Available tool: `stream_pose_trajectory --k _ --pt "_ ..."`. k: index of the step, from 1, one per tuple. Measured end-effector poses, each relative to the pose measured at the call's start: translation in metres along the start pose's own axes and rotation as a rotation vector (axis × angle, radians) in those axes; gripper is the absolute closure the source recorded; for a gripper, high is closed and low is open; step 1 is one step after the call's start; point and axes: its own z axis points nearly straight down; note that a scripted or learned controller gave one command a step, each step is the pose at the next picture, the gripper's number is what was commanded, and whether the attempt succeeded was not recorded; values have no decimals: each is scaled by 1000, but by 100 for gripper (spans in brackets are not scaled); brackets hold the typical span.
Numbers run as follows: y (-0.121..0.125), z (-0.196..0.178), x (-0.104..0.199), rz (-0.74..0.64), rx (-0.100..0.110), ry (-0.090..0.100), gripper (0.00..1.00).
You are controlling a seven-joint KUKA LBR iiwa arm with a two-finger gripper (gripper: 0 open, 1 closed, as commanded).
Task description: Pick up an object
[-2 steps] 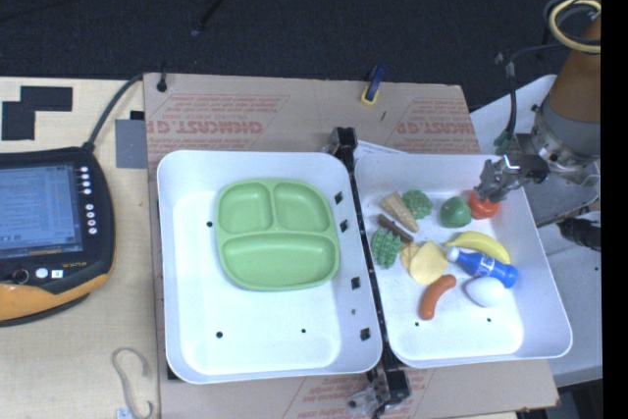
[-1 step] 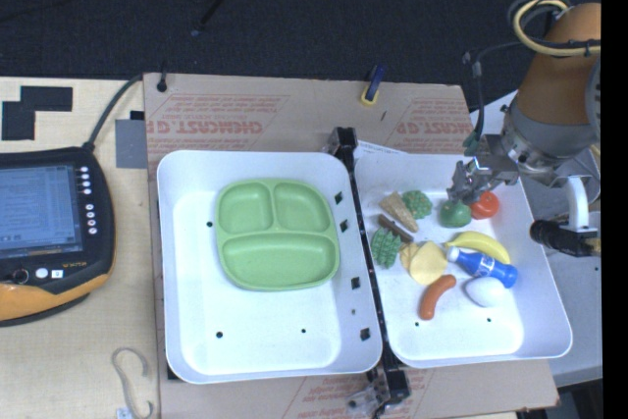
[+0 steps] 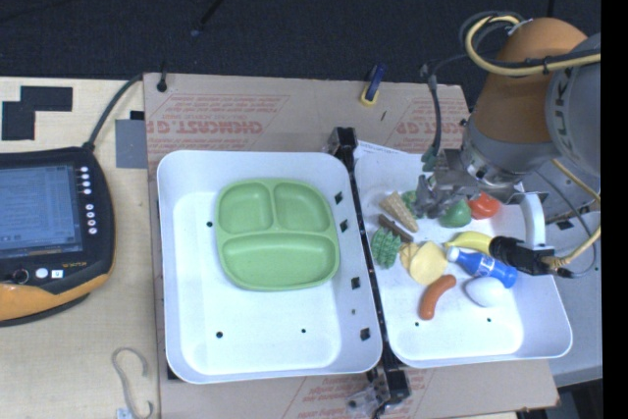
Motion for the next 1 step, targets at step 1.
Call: stream_pose_trajectory --k 1 --pt "-18 1 60 0 0 0 100"
